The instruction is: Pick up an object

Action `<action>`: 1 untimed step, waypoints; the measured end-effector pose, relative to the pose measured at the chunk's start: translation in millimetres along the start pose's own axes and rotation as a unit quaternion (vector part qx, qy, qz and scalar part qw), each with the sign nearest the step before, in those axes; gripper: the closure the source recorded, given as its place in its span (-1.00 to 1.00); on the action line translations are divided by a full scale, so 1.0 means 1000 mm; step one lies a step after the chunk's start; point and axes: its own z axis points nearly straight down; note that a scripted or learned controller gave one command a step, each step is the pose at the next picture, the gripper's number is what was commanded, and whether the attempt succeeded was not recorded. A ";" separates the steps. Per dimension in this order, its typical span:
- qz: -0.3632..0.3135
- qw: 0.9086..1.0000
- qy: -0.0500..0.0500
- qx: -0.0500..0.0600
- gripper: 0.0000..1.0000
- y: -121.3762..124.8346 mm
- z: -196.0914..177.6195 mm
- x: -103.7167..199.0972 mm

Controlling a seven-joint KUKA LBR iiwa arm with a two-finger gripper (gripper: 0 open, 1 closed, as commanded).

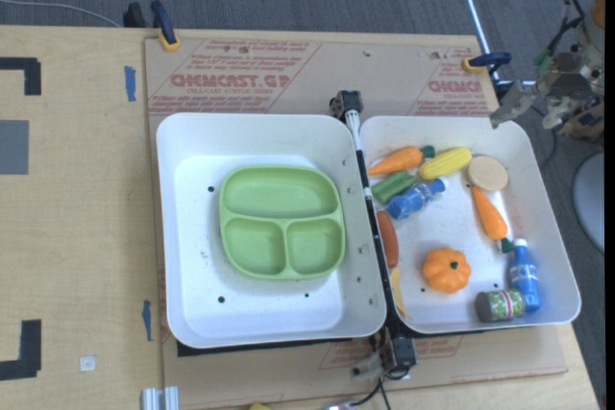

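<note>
Half hanging over the right bin's (560, 250) far corner with the tool (540, 101), grip impossible to tell; facing the beige disc (487, 174) lying nearest, down-left, corn (442, 162) lying crosswise beyond.

Divided plate (282, 221) in left bin (183, 206); toys in right bin (550, 206)

The left bin (183, 235) is white and carries a pale green divided plate (282, 222); the right bin (548, 235) is white too. Within the right bin, the pumpkin (447, 270) is orange; above it lie a yellow corn cob (442, 162), a blue bottle (415, 200) and an orange carrot (395, 161) with a green top. The board (240, 77) under both bins is tan with red lettering.
</note>
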 end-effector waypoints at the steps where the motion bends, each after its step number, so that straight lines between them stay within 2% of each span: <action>1: 0.000 1.000 0.000 0.001 -1.00 -0.027 0.152 0.017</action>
